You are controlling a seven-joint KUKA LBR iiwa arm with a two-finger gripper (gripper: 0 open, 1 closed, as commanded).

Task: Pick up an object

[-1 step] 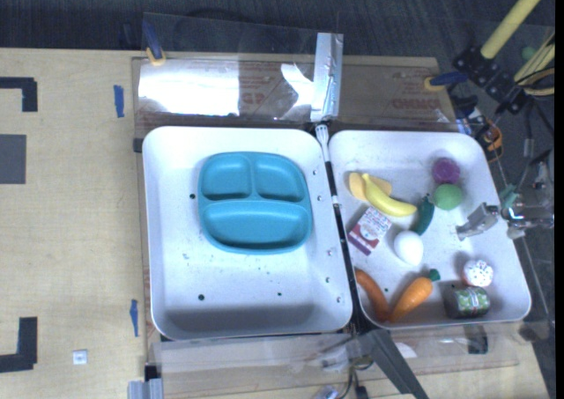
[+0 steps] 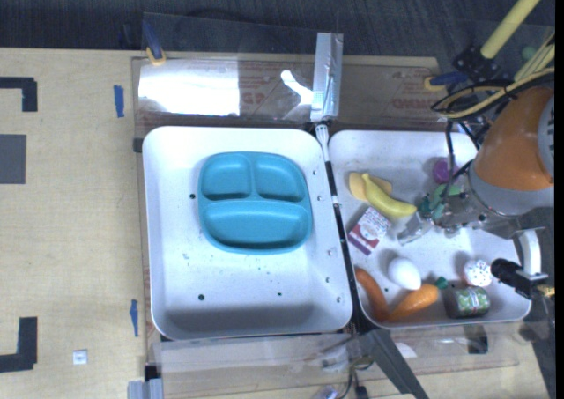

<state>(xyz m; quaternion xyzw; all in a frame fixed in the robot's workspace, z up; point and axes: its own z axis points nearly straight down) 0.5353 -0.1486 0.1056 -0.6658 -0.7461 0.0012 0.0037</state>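
Hovering at right of frame, the gripper [image 2: 421, 223], its state unclear to me, sits just right of the banana [image 2: 381, 195], which runs diagonally.

One fixed camera looks down at a slant over both white bins [image 2: 167, 212], the arm [image 2: 520, 155] entering from the right.

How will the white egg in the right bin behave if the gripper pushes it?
The smooth white egg looks rounded, so it would probably roll. It lies beside the orange carrot, which may stop it. Its glossy surface may slip.
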